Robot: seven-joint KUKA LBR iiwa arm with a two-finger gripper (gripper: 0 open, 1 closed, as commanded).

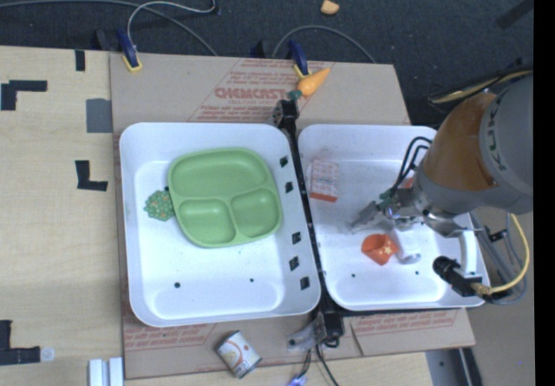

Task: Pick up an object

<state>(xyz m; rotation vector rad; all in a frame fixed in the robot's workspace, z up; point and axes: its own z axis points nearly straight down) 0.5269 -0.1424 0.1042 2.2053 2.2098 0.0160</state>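
Jaws point(388, 224) hover just above orange object point(378, 248), whose axis is unclear.

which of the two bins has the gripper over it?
The right-hand white bin, holding the small orange-red object beside the gripper. The left white bin holds the green divided plate.

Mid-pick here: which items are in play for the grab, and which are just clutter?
In play, right bin:
gripper
orange object
small carton

Clutter:
green divided plate, left bin
green speckled ball beside it
toy carrot on cardboard
can below the bins
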